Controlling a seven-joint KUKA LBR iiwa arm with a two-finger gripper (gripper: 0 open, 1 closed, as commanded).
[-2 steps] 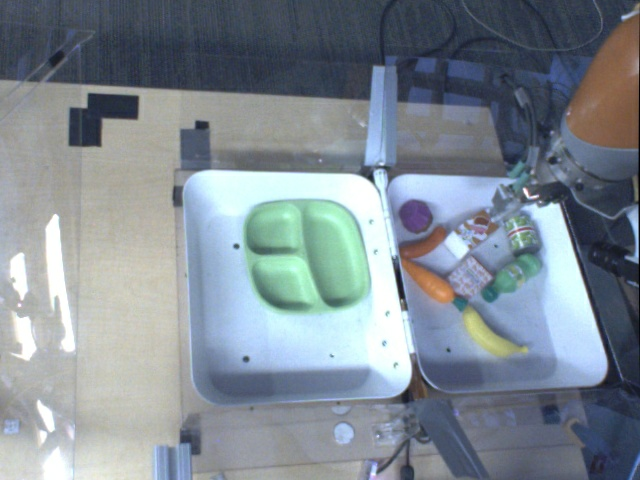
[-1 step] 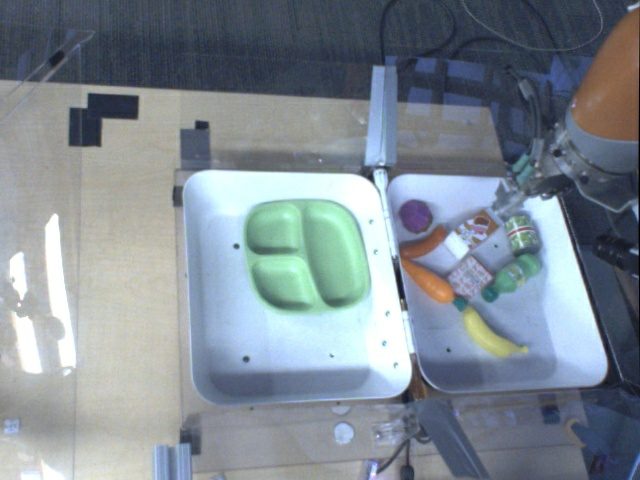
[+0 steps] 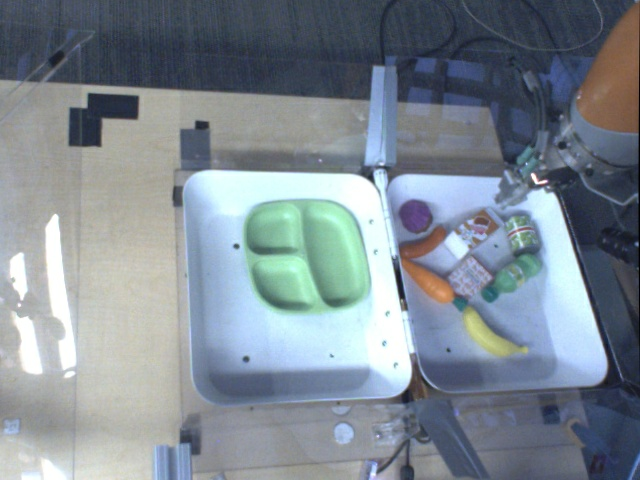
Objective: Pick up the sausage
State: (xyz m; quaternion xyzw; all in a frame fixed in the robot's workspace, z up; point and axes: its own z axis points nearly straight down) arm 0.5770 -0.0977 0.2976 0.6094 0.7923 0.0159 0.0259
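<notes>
We're at the start: nothing lifted yet. The end effector (image 3: 520, 173) sits over the top right corner of the right bin (image 3: 590, 368), and we can't tell its state from this angle. Nothing visibly in it.

The sausage (image 3: 424, 242) lies flat in the right bin's upper left area, just below the purple ball (image 3: 416, 214), with its right end touching or very near the small red-and-white packet (image 3: 478, 230). It's well apart from the end effector. All of approach, descent, grasp and lift is left to do, in our judgement.

Shapes and materials:
- sausage: short, smooth, reddish-orange cylinder with rounded ends, looks like toy plastic
- carrot (image 3: 430, 282): orange, tapered, just below the sausage; similar colour, easy to confuse
- banana (image 3: 492, 336): yellow, curved, glossy
- green can (image 3: 521, 232) and green bottle (image 3: 510, 276): small, rounded, on the right side
- patterned box (image 3: 468, 275): flat-faced, between carrot and bottle
- left bin (image 3: 210, 348): white, holds a pale green divided tray (image 3: 305, 253) with three compartments, matte look
- both bins: shallow, smooth white, rounded corners, on a light wood table (image 3: 100, 318)

Clutter is tight around the target, so a slip on the round body seems likely.
</notes>
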